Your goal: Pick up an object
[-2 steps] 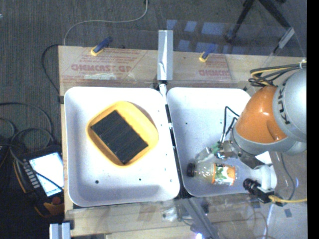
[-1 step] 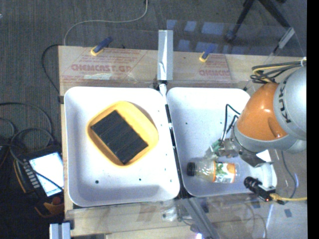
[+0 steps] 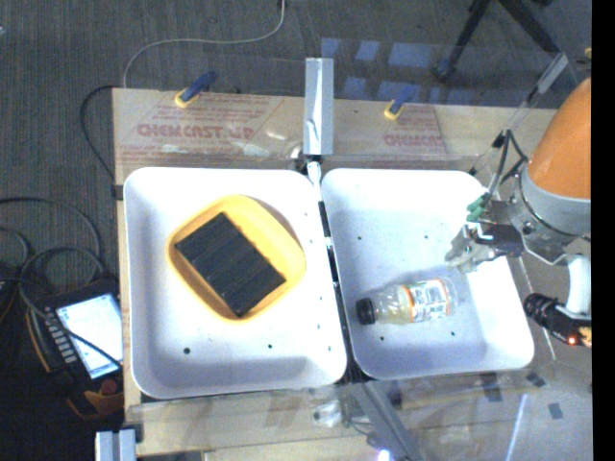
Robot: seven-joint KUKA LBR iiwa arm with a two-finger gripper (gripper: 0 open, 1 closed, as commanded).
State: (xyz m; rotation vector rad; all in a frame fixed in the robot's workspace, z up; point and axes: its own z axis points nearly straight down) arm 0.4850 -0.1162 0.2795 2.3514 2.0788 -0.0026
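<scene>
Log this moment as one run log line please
arm: over right bin | gripper: above bottle, not touching | bottle: lying on its side, black cap left | left bin: yellow dish with black pad

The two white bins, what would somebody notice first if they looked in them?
Probably the bright yellow dish with a dark ridged pad inside, lying in the left bin. Next, the clear bottle with a black cap, on its side in the right bin. The arm's gripper hangs just above the bottle's far end.
</scene>
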